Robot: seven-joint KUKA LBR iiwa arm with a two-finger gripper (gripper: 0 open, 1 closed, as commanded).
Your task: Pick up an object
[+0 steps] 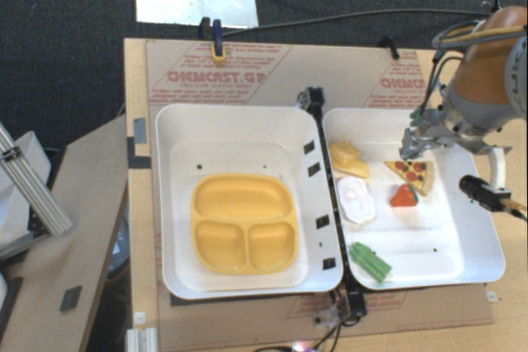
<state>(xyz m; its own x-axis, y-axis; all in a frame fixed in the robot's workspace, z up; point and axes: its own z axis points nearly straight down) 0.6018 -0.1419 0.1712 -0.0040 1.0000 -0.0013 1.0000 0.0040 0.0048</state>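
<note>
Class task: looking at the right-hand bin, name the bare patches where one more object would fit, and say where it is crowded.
Right bin: bare floor along the near right, between the green piece and the right wall. Crowded at the upper left, where the yellow piece, white piece, pizza slice, red piece and gripper cluster.

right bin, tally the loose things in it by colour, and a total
yellow: 1, the wedge-shaped piece
white: 1, the flat piece
red: 1, the strawberry-like piece
green: 1, the ridged piece
mixed colours: 1, the pizza slice under the gripper
total: 5
</note>
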